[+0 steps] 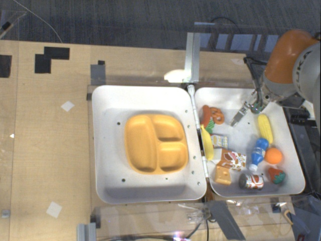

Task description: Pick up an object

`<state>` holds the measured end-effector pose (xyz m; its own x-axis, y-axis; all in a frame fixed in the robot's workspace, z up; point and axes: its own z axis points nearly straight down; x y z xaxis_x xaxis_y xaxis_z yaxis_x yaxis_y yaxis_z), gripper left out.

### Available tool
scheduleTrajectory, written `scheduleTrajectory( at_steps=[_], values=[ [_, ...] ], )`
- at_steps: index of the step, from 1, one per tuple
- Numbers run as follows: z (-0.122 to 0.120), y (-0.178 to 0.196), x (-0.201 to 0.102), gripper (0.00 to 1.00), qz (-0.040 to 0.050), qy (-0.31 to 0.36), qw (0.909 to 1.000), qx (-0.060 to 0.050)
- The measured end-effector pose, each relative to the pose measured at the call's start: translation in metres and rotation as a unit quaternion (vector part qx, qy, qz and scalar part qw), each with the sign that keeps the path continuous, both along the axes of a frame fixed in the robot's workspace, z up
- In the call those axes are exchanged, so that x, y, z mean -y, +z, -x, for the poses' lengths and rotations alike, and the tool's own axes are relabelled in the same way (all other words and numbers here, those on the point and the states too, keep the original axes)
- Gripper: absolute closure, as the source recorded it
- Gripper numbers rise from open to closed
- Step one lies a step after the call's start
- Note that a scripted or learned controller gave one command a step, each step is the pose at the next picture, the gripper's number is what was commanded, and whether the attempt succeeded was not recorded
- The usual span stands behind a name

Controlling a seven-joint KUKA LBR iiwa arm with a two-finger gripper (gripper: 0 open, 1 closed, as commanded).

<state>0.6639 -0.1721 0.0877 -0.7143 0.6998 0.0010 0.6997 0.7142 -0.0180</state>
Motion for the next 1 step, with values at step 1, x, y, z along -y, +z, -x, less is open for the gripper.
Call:
scheduleTrajectory(
  at_steps=[1],
  values=[
    [0.0195,-0.0003,-0.0127,0.00,-0.0053,-0.082,0.9965,0.011]
  ],
)
